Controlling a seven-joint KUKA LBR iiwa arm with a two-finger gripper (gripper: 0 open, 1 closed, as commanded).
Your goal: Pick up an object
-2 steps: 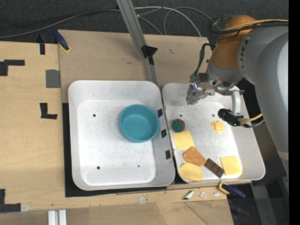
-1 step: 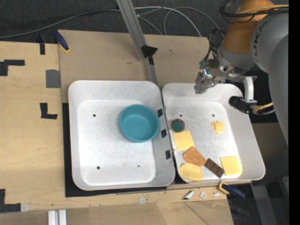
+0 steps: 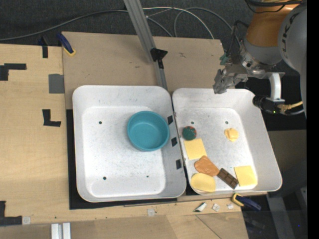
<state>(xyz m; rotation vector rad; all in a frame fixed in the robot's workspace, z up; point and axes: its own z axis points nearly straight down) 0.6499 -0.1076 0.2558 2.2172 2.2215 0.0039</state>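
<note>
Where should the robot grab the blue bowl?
Probably on the rim of the blue bowl. It sits upright and open in the left bin, too wide to span, so the end effector should come straight down, one finger inside the wall, one outside.

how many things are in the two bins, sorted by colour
Blue: 1, the bowl in the left bin
Yellow: 4, the square slice, small lump, square block and rounded piece in the right bin
Orange-brown: 1, the wedge
Dark brown: 1, the bar
Dark green: 1, the ball
Total: 8
</note>
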